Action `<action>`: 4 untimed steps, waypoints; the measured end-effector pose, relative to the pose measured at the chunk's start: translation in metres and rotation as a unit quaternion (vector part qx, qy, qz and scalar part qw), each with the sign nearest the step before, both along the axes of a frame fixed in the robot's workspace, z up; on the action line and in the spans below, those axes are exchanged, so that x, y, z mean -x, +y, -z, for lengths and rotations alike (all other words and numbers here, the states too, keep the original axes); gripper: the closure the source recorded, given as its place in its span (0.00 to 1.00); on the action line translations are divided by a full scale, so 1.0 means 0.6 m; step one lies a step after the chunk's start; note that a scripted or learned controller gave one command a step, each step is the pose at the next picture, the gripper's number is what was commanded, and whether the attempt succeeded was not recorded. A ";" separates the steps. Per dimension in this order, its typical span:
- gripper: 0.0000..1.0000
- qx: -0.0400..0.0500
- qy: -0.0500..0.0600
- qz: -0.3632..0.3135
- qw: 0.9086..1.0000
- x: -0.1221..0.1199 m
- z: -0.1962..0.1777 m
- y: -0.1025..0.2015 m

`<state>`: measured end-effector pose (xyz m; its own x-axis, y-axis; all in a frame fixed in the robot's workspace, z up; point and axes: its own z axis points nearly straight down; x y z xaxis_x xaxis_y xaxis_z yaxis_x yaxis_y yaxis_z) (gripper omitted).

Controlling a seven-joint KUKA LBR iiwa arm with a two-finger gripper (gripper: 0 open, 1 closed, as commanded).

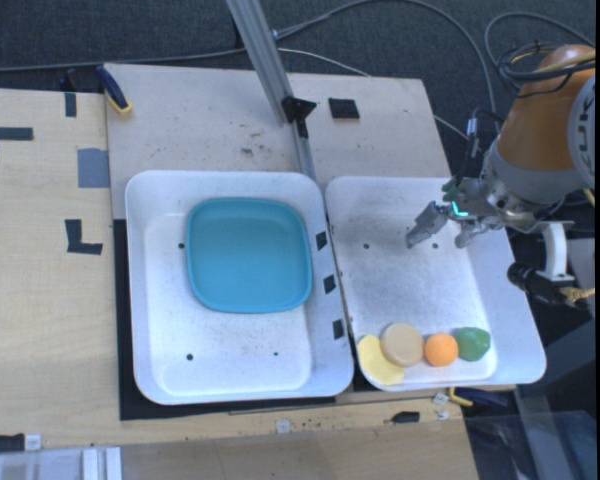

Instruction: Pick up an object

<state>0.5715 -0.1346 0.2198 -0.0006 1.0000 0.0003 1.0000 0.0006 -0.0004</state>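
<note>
**A:** Start at the left. What sits in the left bin?

**B:** A teal plate, lying flat toward the twelve o'clock half of that bin. Nothing touches it, and the arm is well apart from it.

**A:** And across the divide?

**B:** The right bin has its middle bare. The candidates crowd its six o'clock edge in a row: a yellow piece at the seven o'clock corner, a tan round disc resting partly over it, then an orange ball touching the disc's three o'clock side, then a green piece just beside the ball.

**A:** Where is the gripper?

**B:** Over the right bin's two o'clock area, near the rim, with the arm coming in from three o'clock. The fingers look spread, one reaching toward nine o'clock, the other shorter beside it, and nothing lies between them.

**A:** So how far along is the pick?

**B:** I judge it barely begun. No object is grasped or lifted; all four rest on the bin floor. What is left is nearly everything: travel toward six o'clock, descend over one item, close, and raise it.

**A:** Any worry?

**B:** The items touch one another against the wall, so closing on one cleanly may be awkward.
</note>
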 end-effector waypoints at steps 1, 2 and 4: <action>0.00 0.000 0.000 0.000 1.000 0.000 0.000 0.000; 0.00 0.000 0.003 0.000 1.000 0.005 0.103 0.010; 0.00 0.001 0.000 0.000 1.000 0.015 0.218 0.023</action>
